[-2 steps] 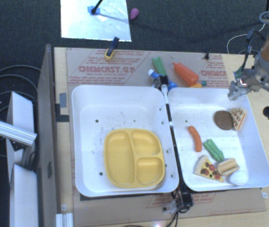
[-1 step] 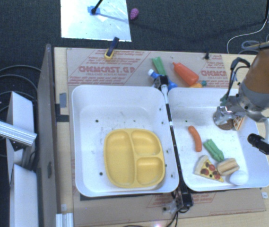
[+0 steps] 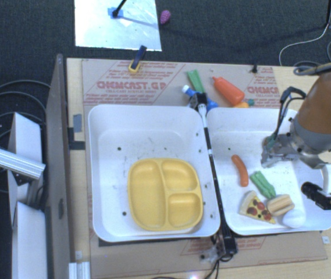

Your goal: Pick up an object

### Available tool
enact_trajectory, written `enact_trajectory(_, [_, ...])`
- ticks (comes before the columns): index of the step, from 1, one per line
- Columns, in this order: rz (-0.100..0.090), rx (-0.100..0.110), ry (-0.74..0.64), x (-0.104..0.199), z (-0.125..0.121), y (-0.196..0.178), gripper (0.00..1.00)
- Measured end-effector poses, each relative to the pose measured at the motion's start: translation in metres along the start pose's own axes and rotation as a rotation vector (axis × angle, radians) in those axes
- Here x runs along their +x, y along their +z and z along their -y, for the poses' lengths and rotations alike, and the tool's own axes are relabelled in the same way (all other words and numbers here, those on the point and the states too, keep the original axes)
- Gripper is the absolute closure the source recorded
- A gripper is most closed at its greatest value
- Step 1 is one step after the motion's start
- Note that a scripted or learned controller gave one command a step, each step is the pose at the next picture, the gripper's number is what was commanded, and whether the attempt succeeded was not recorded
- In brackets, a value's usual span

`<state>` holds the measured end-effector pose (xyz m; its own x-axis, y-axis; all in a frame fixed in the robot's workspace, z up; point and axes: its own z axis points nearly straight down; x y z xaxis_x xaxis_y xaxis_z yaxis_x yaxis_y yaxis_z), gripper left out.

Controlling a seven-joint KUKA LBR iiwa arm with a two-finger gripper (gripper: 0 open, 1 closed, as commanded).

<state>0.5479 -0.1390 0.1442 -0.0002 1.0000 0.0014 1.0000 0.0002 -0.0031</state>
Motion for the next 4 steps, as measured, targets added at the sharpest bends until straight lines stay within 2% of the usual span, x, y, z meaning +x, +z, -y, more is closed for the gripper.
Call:
enact_trajectory(1, [0.002, -0.004, -0.001, -0.001, -0.002, -0.001, 0.00])
enact_trajectory(2, [0.010, -0.016, -0.005, 0.034, 0.015, 0.058, 0.00])
enact_trajectory(3, [0.001, -0.007, -0.003, 0.036, 0.016, 0.049, 1.00])
enact_trajectory(4, [0.001, -0.021, -0.012, 0.091, -0.033, -0.080, 1.00])
